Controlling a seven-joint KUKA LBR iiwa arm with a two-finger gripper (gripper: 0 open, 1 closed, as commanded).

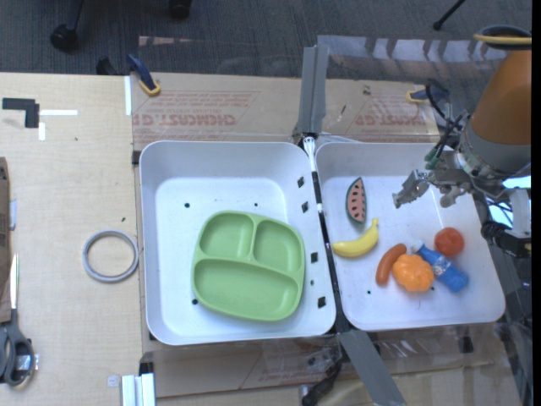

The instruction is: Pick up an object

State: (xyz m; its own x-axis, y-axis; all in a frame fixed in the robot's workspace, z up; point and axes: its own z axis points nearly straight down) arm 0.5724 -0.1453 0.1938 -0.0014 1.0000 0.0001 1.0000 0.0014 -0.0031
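the grey two-finger gripper [431, 189] hangs over the upper right part of the right white bin [355, 307], its fingers spread apart with nothing between them. the arm enters from three o'clock.

nearest to it, at about five o'clock, lies a small round red-orange fruit toy [449, 241]. just beyond, lower still, a blue plastic bottle-like piece [448, 273] touches a larger orange toy fruit [412, 272], and an orange-red sausage-shaped toy [389, 262] leans against that fruit at its nine o'clock. a yellow toy banana [356, 243] lies at about eight o'clock from the gripper, and a watermelon slice toy [356, 200] sits near nine o'clock, apart from the rest.

any of these would serve. the watermelon slice and banana look like the cleaner targets, since each has bare bin floor around it; the cluster at the bottom risks a finger landing on a neighbour. i would centre over one piece, turn the fingers across its narrow width, then descend.

the left white bin [161, 227] holds a green divided plate [249, 265].
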